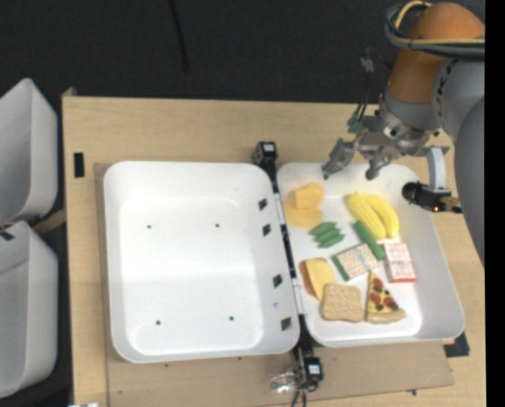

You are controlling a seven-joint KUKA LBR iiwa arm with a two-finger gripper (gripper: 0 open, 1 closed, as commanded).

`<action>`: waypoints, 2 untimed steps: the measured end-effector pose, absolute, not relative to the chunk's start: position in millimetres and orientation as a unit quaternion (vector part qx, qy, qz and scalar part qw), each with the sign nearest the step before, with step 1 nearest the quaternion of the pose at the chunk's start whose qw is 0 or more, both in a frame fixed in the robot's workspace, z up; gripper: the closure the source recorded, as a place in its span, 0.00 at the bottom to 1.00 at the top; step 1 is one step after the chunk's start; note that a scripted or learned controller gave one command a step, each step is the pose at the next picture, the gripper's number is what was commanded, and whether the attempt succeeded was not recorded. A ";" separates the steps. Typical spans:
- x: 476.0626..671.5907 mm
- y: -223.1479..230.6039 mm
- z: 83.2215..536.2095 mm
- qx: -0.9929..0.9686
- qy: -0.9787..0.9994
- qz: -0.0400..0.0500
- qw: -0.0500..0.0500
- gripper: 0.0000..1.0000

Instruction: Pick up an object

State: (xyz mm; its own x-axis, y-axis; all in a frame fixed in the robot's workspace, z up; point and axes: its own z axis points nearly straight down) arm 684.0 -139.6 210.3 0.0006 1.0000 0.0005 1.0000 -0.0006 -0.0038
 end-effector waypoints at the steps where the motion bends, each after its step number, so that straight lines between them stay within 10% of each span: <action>1: 674.3 -94.0 134.4 -0.706 -0.709 0.002 0.003 0.00; 2: 677.4 -96.8 148.9 -0.705 -0.709 0.000 0.000 1.00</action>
State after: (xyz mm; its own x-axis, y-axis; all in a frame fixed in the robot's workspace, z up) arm 677.4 -96.8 148.9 -0.0048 1.0000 -0.0003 1.0000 0.0048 0.0009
